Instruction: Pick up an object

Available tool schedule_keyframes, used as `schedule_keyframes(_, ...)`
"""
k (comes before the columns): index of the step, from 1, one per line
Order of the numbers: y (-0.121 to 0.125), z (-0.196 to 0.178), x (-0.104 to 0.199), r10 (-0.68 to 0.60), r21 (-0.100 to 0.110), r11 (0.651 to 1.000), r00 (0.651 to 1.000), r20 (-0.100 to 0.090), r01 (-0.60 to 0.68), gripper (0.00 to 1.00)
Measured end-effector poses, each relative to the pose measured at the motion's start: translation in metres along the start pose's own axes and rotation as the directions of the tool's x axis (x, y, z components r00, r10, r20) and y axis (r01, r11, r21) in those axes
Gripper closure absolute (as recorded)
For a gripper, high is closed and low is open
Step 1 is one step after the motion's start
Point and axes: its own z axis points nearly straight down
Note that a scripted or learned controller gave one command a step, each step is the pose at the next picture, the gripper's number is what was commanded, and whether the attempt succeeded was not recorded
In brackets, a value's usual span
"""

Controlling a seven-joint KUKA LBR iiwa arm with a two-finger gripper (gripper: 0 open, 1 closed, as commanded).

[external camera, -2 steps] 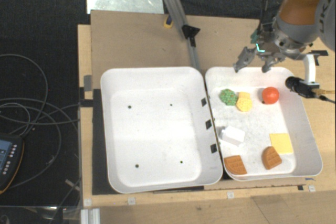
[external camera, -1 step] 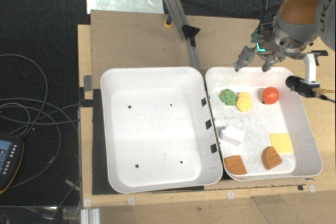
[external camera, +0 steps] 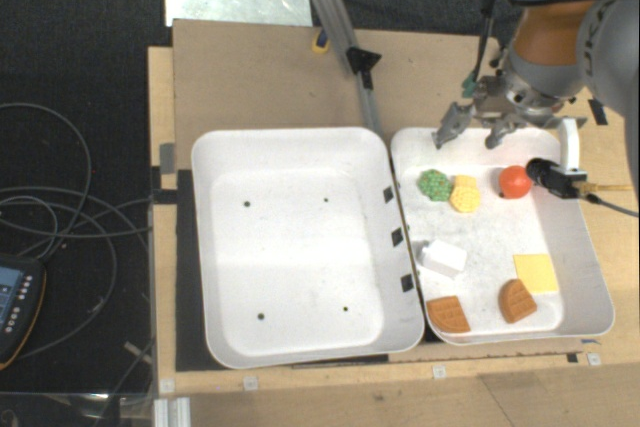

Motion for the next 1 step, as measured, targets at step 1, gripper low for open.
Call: schedule_keyframes(1,-0.0006,0.0622,-0.0034,0.004,0.002,1.0,1.0,0.0,-0.004,0.0)
